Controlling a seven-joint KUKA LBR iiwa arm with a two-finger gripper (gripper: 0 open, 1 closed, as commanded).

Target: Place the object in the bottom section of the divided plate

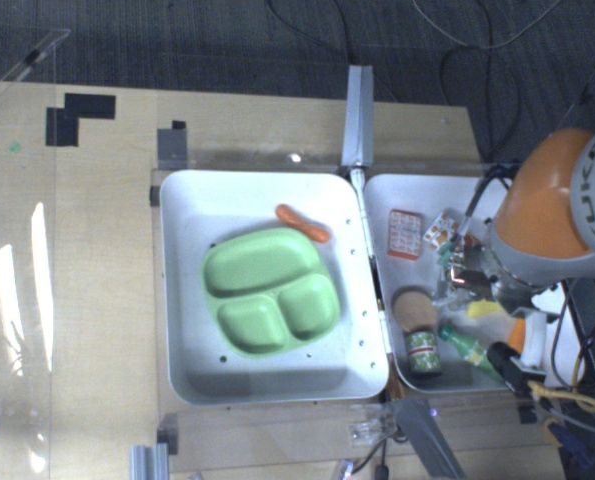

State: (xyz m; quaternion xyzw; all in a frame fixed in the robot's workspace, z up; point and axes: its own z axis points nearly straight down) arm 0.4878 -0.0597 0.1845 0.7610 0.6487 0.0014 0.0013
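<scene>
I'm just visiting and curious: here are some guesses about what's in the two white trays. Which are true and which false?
1. The green divided plate lies in the left bin. True.
2. An orange carrot-like piece sits inside the plate's bottom section. False: it lies on the bin floor beside the plate's upper edge.
3. The arm's hand is over the right bin. True.
4. A small jar with a green label stands in the left bin. False: it is in the right bin.

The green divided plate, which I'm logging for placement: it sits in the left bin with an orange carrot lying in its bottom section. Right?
Not quite. The camera view shows the green divided plate in the left bin, but the orange carrot lies on the bin floor beside the plate's upper edge, not in its bottom section.
</scene>
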